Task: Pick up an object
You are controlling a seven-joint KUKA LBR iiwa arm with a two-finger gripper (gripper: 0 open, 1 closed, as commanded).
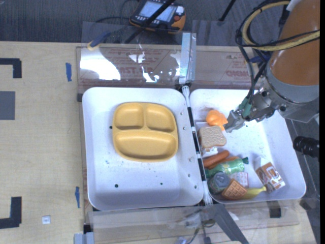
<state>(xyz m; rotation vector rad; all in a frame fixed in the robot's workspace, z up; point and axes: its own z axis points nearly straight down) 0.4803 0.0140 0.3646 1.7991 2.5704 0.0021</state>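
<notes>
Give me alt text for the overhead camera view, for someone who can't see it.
A grey and orange robot arm reaches from the right, its gripper low over the right bin, beside an orange toy and a toy bread slice. More toy food is piled at that bin's near left corner. The left bin holds a yellow divided plate.

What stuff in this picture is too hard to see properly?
- Gripper, camera view: fingers too small and blurred to tell open or shut.
- Green can: partly buried under the toy food pile.
- Banana: mostly hidden beneath the waffle.
- Arm: cut off by the frame's right edge.
</notes>
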